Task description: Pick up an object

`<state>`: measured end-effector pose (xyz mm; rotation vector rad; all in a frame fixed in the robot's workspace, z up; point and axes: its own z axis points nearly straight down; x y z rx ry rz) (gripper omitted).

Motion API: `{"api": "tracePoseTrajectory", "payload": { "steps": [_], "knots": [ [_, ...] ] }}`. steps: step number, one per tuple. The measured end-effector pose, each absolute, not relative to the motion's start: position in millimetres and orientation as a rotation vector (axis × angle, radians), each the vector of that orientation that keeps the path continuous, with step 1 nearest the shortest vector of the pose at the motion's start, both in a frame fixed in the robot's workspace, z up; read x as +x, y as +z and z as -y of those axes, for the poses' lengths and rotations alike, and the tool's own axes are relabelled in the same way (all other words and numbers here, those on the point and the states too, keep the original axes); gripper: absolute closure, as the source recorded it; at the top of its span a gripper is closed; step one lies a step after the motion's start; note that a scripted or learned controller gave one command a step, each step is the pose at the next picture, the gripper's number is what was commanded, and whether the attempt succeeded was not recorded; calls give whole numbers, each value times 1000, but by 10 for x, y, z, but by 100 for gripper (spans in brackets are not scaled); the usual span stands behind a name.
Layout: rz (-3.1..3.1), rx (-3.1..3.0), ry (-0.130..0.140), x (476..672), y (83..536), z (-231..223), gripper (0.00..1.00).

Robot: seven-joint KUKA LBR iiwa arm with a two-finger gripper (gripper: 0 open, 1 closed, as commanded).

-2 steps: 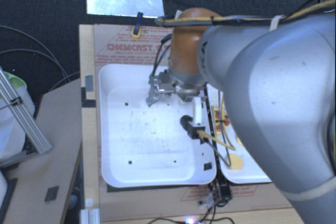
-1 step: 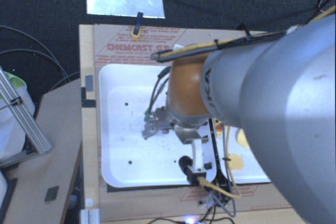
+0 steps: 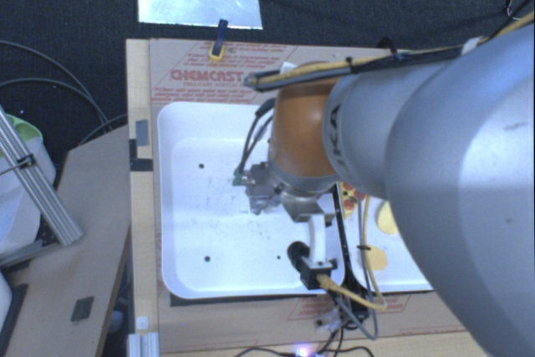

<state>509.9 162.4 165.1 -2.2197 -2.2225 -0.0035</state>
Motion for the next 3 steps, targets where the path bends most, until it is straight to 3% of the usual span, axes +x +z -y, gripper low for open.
{"api": "tracePoseTrajectory", "payload": {
  "steps": [1, 2, 3],
  "knots": [
    [2229, -2216, -5, 5896, 911, -1914, 100],
    [2222, -2233, -9, 6590, 1297, -1125, 100],
    [2220, -2216, 7, 5506, 822, -1358, 100]
  ]
}}
